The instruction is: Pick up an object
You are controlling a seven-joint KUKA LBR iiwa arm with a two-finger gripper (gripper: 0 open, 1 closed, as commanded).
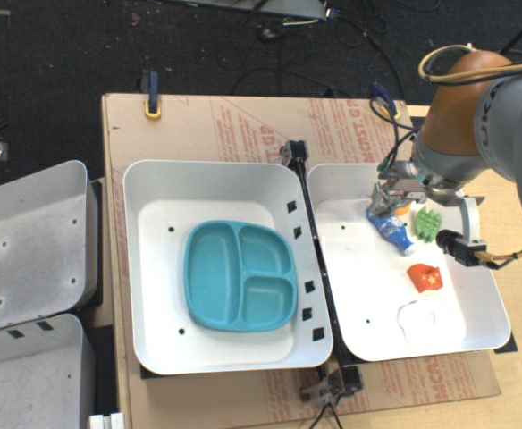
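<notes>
Reaching in from the right, arm (475, 123) has its orange band over the far right corner of the right bin (368, 329), gripper (393, 197) down low in that bin's upper right area. Can't tell the end effector state, the wrist body blocks the view from this angle, and nothing confirms a grasp

Right bin contents:
- blue-and-white packet (393, 231), lying flat at a slant, its upper end right under the gripper; touching or just beneath, can't tell which
- small orange piece (403, 210) just beside the gripper, next to the packet's top end, too small to identify
- green ridged object (427, 222) just right of the packet, close to the bin's right wall
- red object (425, 277) nearer the camera than the green one, apart from the packet, lying on the floor
- clear or white item (417, 314) near the front of the bin, barely visible against the white floor, can't make out what it is

Left bin (154, 239): teal divided plate (240, 275) with three compartments, lying flat roughly mid-bin, well apart from the arm

Both bins sit side by side on a cardboard sheet (234, 123) with red print, black divider strip (310, 239) between them. Black cable (465, 248) with a connector hangs off the wrist over the right bin's right edge
</notes>
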